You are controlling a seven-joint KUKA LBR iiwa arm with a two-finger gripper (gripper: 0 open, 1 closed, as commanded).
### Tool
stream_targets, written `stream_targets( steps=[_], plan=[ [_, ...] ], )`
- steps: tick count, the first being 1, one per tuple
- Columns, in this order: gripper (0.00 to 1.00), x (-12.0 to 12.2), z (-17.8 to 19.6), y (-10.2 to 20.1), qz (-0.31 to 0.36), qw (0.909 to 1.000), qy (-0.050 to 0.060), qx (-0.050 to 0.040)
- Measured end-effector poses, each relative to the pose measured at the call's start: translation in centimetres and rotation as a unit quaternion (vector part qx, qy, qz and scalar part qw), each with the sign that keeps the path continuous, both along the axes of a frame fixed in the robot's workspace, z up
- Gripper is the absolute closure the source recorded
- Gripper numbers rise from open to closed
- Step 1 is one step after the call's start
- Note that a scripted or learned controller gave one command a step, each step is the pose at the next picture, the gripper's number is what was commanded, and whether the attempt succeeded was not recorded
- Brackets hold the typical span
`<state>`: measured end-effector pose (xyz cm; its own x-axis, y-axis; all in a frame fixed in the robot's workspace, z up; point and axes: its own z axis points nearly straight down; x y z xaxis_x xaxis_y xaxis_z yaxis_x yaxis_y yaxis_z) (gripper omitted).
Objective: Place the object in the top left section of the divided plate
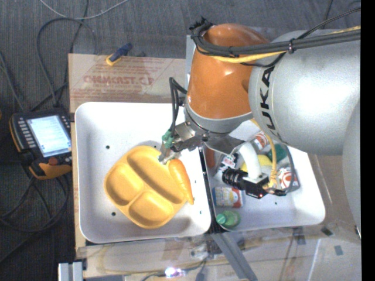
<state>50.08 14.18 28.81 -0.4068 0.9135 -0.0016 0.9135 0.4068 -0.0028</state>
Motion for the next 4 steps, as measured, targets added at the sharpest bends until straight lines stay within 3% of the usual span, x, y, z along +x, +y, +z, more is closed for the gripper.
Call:
stream_targets(
  steps=[1,2,3,4],
  plan=[
    [1.00,0.0,0.8,0.0,0.000,1.0000,0.001,-0.0015],
    [1.00,1.8,-6.5,1.6,0.006,1.0000,0.001,0.0002],
    [1.00,-0.2,-8.1,0.4,0.061,0.9982,0.001,0.0003],
    [0.00,-0.3,-8.1,0.4,0.061,0.9981,0.001,0.0011]
  ],
)
